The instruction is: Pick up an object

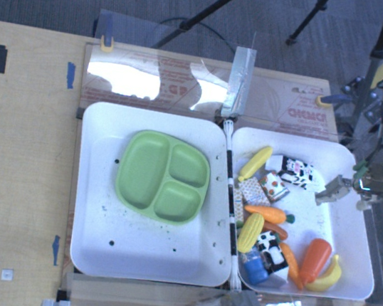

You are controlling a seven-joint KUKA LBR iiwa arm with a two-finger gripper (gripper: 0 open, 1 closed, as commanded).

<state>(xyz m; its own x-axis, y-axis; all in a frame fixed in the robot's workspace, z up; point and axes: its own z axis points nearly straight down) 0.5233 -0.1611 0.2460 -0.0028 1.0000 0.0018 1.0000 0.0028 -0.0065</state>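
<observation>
The right bin [350, 246] holds a heap of toy food. A yellow banana [256, 162] lies at its upper left, and a black-and-white cow [296, 172] sits beside it. Below them are a carrot [266, 213], a corn cob [250, 230], a second cow [275, 255] and a blue cup [256, 270]. A red pepper [315, 260] and another banana [329, 276] lie at the lower right. My gripper [348, 189] hovers over the bin's upper right rim, apart from the toys, with nothing seen in it.
The left bin [92, 190] holds a green divided plate [163, 177]. A metal post [238, 84] stands at the back between the bins. Tripod legs and cables crowd the floor at the far right.
</observation>
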